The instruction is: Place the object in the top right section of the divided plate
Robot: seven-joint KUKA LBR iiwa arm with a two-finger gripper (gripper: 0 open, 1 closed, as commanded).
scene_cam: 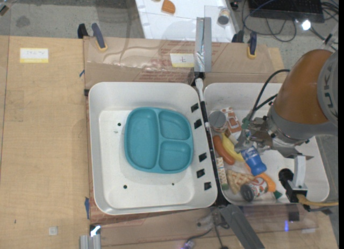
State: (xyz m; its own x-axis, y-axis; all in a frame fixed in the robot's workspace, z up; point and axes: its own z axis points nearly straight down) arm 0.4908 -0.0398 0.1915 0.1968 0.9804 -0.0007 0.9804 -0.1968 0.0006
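Your gripper (pixel 251 141) hovers in the right bin (pixel 317 191) just above the blue bottle (pixel 253 161); its grasp can't be judged, and the divided plate (pixel 159 139) lies well left.

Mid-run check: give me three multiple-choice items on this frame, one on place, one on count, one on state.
1. Where is the plate?
A. left bin
B. right bin
C. on the bench

2. How many sections does the plate have?
A. two
B. three
C. four

3. What lies in the plate's top right section?
A. a banana
B. a bottle
C. nothing

Answers:
1 A, it sits in the left bin.
2 B, one large section and two small ones.
3 C, bare teal; the banana and bottle lie in the right bin.
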